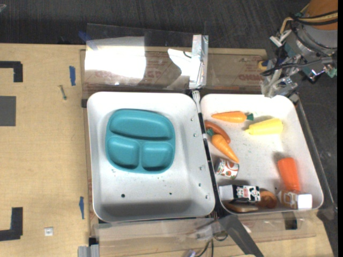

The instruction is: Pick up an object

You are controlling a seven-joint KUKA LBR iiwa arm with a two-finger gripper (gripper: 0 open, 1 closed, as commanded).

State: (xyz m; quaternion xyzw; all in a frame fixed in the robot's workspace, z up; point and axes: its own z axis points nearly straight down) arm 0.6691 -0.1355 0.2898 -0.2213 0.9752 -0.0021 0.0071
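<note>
My claw (281, 82) hangs at the far right, just past the far rim of the right-hand shallow white bin (311, 159), over cable clutter. Cannot tell how it stands: too small and tangled with wiring to read. Nothing visibly held.

Candidates all lie in the right bin. Far side: an orange carrot with a green top (230, 116) beside a yellow corn-like piece (263, 126), just apart. Against the left wall: a second orange carrot (224, 148) touching a red-orange pepper-like piece (217, 130); crowded, poor clearance for a grasp there. Below those, a small white printed cup (226, 168). Near edge: a black-and-white carton (244, 193), a brown rounded piece (266, 199), packed together. Right side: an orange bottle with a white cap (290, 176), lying alone, the most open approach by my judgement.

Left-hand white bin (102, 191) carries a teal three-compartment plate (140, 139), flat and wide, probably unsuited to a pinch.

Pickup not yet begun. Tan worktop (37, 143) stretches left.
</note>
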